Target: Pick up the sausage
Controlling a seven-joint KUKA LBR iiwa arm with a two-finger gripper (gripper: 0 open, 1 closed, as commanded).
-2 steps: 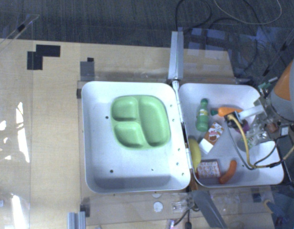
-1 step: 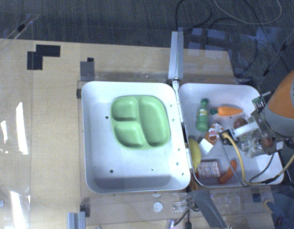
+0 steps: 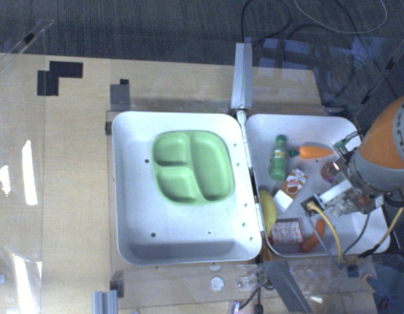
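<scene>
The right bin (image 3: 339, 124) holds the food items. A small reddish sausage-like piece (image 3: 310, 243) lies by its front wall, just right of a dark red packet (image 3: 287, 231). A second short orange-red piece (image 3: 319, 227) sits just above it. My gripper (image 3: 349, 204) hangs over the right half of this bin, below the grey wrist and orange band. It is to the right of and a little behind the reddish pieces. I see nothing held in it.
The right bin also holds a green bottle (image 3: 278, 157), a carrot (image 3: 314, 152), a red-and-white pack (image 3: 294, 182), a white block (image 3: 283, 199) and a banana (image 3: 268, 209). A green divided plate (image 3: 192, 165) lies in the left bin (image 3: 133, 175).
</scene>
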